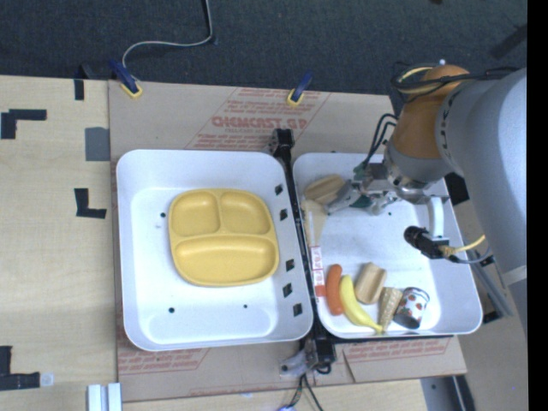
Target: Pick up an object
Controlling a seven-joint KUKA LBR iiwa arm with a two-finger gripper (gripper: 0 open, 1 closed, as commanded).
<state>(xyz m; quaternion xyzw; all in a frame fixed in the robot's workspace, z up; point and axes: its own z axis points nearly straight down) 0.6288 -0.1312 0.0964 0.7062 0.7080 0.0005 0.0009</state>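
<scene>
My gripper point(358, 195) is low in the right bin point(454, 268), near its back left corner. Just to its left lies a beige bread-like piece point(323, 187), touching or almost touching the gripper. Along the bin's front lie a red sausage-shaped toy point(332, 281), a yellow banana point(354, 305), a tan bread roll point(370, 282), an ice-cream cone point(390, 306) and a small black and white toy point(413, 306). None of these is near the gripper.
The left bin point(141, 255) holds a yellow divided plate point(224, 235). A black divider with clips point(289, 229) runs between the bins. The grey arm with its orange band point(424, 122) and a cable point(441, 245) hang over the right bin's right side.
</scene>
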